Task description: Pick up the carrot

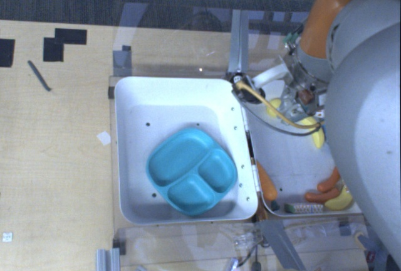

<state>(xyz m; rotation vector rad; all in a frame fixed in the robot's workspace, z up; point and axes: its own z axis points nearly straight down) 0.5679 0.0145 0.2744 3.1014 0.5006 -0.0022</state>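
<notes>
An orange carrot [267, 183] lies in the right bin [285, 157], close against its left wall near the front. My gripper [303, 98] hangs over the far part of that bin, well behind the carrot and to its right. The big grey arm [363, 113] with its orange band covers the bin's right side. A yellow cable loops below the wrist.
A blue sectioned plate [192, 170] sits in the left bin [135, 138]. In the right bin, a yellow item [317, 135] lies under the gripper. At the front right, a reddish sausage-like piece [321, 187] rests beside a yellow banana-like piece [338, 202].
</notes>
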